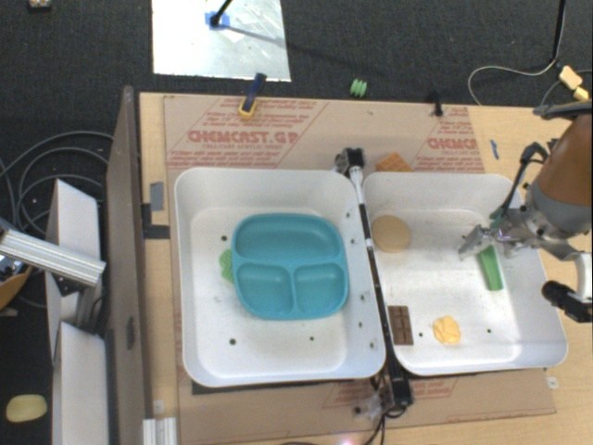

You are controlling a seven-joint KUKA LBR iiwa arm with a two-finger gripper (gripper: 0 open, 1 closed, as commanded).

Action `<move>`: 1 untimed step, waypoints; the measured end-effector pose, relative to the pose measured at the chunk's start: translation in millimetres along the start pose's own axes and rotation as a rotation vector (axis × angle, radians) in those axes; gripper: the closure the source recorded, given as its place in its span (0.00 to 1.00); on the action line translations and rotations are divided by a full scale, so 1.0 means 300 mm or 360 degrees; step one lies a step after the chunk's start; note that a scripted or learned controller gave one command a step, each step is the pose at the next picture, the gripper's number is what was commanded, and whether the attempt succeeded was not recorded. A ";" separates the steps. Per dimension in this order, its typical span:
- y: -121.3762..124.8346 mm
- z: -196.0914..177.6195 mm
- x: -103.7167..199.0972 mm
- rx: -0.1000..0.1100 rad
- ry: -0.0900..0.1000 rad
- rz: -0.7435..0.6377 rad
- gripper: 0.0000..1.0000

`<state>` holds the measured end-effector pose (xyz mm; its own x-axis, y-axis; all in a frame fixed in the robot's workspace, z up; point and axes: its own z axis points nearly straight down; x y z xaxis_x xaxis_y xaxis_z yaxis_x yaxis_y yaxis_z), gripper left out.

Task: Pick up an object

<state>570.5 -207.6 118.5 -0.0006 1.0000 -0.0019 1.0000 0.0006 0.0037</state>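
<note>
Two white bins (278, 185); one teal tray (289, 265); one green stick (490, 269).

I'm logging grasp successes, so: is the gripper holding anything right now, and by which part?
It cannot be told. The gripper sits at the upper end of the green stick in the right bin, but an actual grip isn't visible.

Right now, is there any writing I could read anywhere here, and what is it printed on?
"CHEMCAST GP": red print on the brown board under the bins, at upper left.
"CHEMCAST": partly readable again at upper right.
Smaller red lines beneath both: too blurred to read.
</note>
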 end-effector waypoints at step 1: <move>-0.039 0.067 0.004 0.0006 0.0002 -0.0001 0.00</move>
<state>558.9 -206.4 98.2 -0.0015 1.0000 -0.0007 1.0000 0.0015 0.0002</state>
